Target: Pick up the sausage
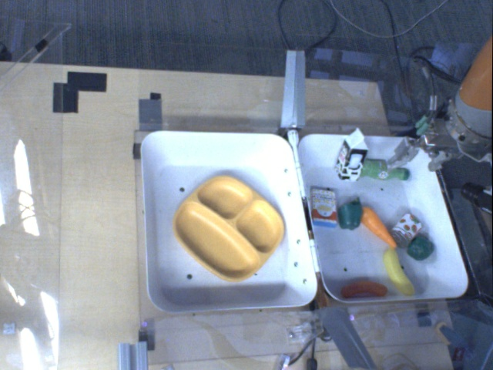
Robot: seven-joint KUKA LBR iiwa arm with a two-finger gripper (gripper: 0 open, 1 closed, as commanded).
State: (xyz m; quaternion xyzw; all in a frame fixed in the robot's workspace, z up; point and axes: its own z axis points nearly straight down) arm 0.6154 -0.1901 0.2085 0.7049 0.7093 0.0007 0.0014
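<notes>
The sausage [363, 289] lay flat at the near edge of the right bin [454, 284], just beside the banana [398, 273], so any reach down had little room on that side. The hand [422, 146] hung over the bin's far corner, well apart; whether it was apart or together could not be told.

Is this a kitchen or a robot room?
Probably a robot test lab, not a kitchen. The food looks like toys: a sausage, a banana and a carrot lie in a white bin, with cables behind the bench.
</notes>
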